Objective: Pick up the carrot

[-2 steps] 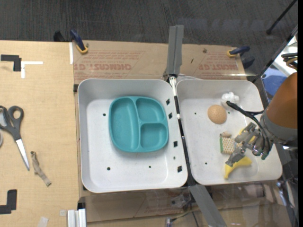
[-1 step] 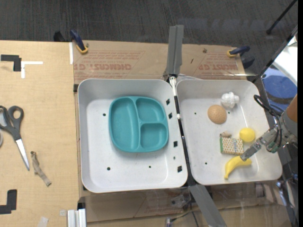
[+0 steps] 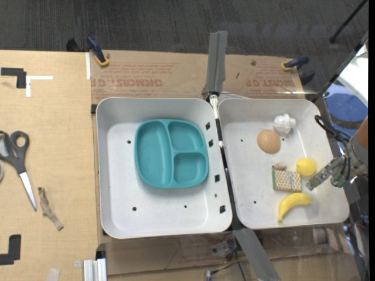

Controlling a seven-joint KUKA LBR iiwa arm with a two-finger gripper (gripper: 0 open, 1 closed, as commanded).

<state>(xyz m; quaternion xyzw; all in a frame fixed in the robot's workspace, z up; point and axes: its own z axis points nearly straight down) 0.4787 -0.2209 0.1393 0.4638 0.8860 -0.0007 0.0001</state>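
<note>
My gripper (image 3: pixel 321 178) hangs low over the right bin (image 3: pixel 252 209), close to its right wall. It sits just right of a yellow lemon (image 3: pixel 306 167) and a small printed box (image 3: pixel 286 179), and above the tip of a banana (image 3: pixel 293 204). Further back in the same bin lie a tan egg-shaped item (image 3: pixel 269 141) and a white lumpy item (image 3: pixel 285 123).
The left bin (image 3: pixel 111 174) holds a teal divided plate (image 3: pixel 172 154). A metal divider bar (image 3: pixel 217 63) runs between the bins at the back. Scissors (image 3: pixel 19 160) lie on the cardboard at the far left. Cables hang beside the arm (image 3: pixel 351 157) at the right.
</note>
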